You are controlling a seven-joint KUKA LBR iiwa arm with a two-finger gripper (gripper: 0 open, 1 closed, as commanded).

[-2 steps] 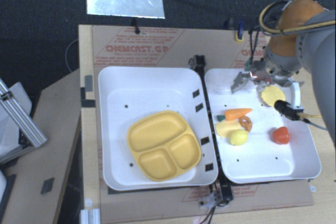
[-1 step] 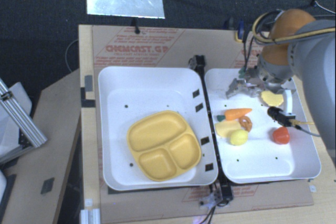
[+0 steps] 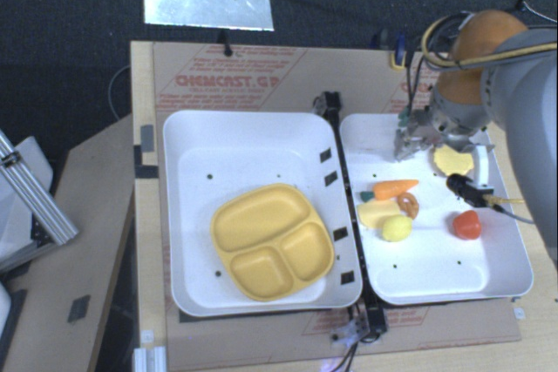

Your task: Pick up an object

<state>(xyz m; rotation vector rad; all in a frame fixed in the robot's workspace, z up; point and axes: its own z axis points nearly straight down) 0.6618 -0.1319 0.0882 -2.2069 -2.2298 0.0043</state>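
The gripper [image 3: 408, 144] hung at the upper right over the right bin [image 3: 436, 270], fingers apparently empty, spread unclear; it needed centring over the carrot [image 3: 395, 186] before descending

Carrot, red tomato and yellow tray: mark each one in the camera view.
carrot [image 3: 397, 186]: camera view, middle of its orange body.
red tomato [image 3: 466, 225]: camera view, centre of its top.
yellow tray [image 3: 255, 222]: camera view, floor of its large compartment.
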